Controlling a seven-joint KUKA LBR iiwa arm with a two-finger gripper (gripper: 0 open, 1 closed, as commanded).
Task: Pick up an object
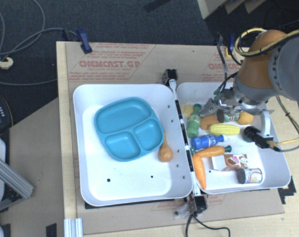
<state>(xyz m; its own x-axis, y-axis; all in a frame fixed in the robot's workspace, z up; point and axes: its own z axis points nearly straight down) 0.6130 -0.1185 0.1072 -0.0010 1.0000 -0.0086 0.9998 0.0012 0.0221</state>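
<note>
arm's gripper (227, 108) was low in the right bin (280, 174) over the toy food, near the corn cob (224, 129); jaws' state unclear, nothing seen lifted, so the pick looked not yet done; carrot (199, 172), blue bottle (206, 141) lay loose

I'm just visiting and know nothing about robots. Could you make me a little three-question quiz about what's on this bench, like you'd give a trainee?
1. True or false: the blue divided plate lies in the left bin.
2. Which lies beside that plate? A) orange gourd-shaped toy B) corn cob C) blue bottle
3. Over which bin does the gripper hang?

Key: 1 true. 2 A. 3 the right bin, above the pile of toy foods.
</note>
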